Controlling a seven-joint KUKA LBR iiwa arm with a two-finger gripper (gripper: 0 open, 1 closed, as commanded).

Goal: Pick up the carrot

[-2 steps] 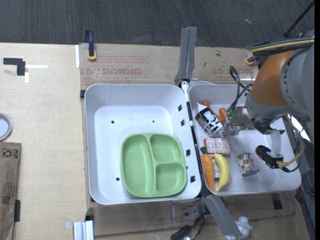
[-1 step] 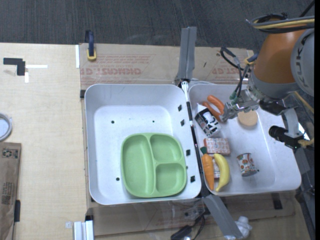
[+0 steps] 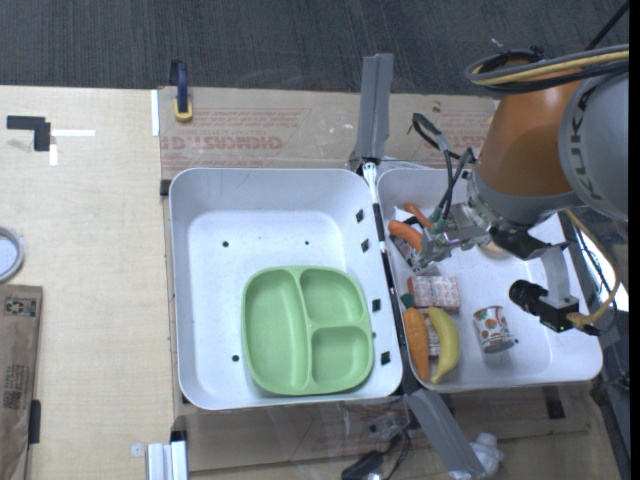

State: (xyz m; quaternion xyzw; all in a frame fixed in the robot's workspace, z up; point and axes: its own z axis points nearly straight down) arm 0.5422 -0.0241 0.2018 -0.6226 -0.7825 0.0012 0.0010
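The gripper (image 3: 428, 250) hangs low in the right bin (image 3: 570, 368), close to its left wall. I cannot tell whether it grips anything. The carrot (image 3: 415, 343) lies further along that wall toward the near edge, beside a banana (image 3: 446, 343), below a small box (image 3: 436, 291). This looks like the approach; next the arm must shift nearer and descend. Room is tight between wall and banana.
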